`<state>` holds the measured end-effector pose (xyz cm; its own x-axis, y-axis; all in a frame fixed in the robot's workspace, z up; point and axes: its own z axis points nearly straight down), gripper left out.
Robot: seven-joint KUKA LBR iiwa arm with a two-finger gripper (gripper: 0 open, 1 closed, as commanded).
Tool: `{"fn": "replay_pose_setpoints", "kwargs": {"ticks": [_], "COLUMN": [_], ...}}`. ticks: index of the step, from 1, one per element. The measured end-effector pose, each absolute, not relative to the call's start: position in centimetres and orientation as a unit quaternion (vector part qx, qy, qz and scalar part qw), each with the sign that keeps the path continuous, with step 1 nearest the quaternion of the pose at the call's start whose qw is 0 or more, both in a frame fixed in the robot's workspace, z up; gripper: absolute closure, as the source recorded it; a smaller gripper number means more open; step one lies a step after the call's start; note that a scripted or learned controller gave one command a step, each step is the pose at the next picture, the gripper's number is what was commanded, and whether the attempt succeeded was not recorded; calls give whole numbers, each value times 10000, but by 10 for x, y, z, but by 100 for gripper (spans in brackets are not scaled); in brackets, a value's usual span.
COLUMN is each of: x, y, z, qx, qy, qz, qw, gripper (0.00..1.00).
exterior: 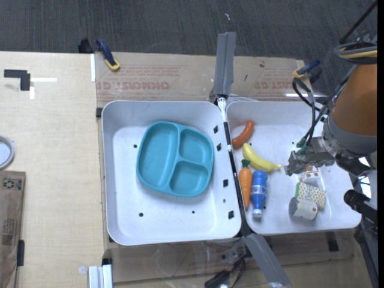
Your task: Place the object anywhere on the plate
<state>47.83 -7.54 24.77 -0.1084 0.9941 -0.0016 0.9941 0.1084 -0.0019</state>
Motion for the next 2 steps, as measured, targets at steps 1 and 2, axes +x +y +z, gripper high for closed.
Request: {"fn": "replay_pose_setpoints", "kwargs": {"ticks": [1,2], "x": [488,477], "y": [-59,-122], "z": [228,153], "qx": [-6435,-6968], "qy": [-7654,-7172], "qz": [16,15], "qw": [13,13], "gripper": [100,100]}}
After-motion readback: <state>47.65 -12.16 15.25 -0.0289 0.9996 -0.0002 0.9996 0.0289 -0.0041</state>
